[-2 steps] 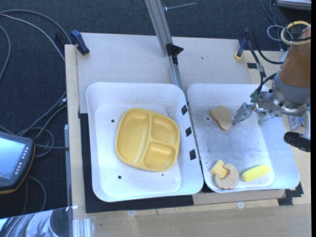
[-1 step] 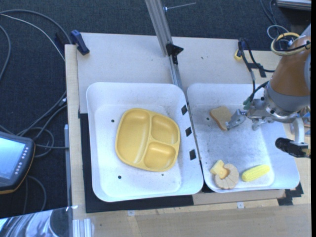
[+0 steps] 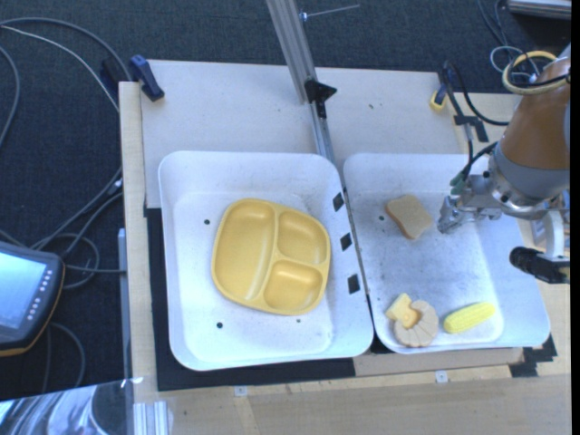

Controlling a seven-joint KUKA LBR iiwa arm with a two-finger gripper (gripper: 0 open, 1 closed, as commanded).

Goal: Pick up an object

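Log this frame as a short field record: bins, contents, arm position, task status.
left bin: holds a yellow divided tray
right bin: bread slice near the far side; yellow block resting against a round cracker and a corn cob at the near edge
arm: reaches in from the right
pincer: low over the right bin, just right of the bread slice
task status: nothing seen held

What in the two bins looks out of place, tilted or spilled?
Nothing looks spilled or damaged. The yellow divided plate lies flat but turned askew in the left bin. In the right bin, the bread slice, corn cob and small pieces lie loose. The gripper sits beside the bread.
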